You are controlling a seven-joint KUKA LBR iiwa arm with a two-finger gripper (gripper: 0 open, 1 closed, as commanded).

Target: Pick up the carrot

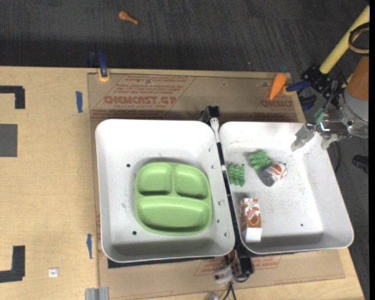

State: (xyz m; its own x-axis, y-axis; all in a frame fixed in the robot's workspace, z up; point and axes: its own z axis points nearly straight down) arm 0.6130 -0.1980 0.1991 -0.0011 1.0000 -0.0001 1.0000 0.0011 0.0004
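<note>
The carrot (pixel 278 85) lies outside both bins, on the brown cardboard sheet (pixel 146 96) behind the right bin (pixel 328 199), near that bin's far rim and tilted, its green top pointing away from the camera. The gripper (pixel 304 137) hangs over the right bin's far right corner, well apart from the carrot. One pale finger shows against the white bin wall; whether the jaws stand wide or narrow cannot be told, and nothing shows between them.

In the right bin, a green leafy toy vegetable (pixel 258 159) sits just beside a small grey and orange can (pixel 273 173) lying on its side. Another green piece (pixel 236 174) rests near the bin's left wall, and a red and white carton (pixel 251 218) lies toward the near edge. The left bin (pixel 111 176) holds a green divided tray (pixel 173 197) with three compartments. A small orange object (pixel 128 17), perhaps another toy, lies on the dark floor beyond the surface (pixel 41 176).
</note>
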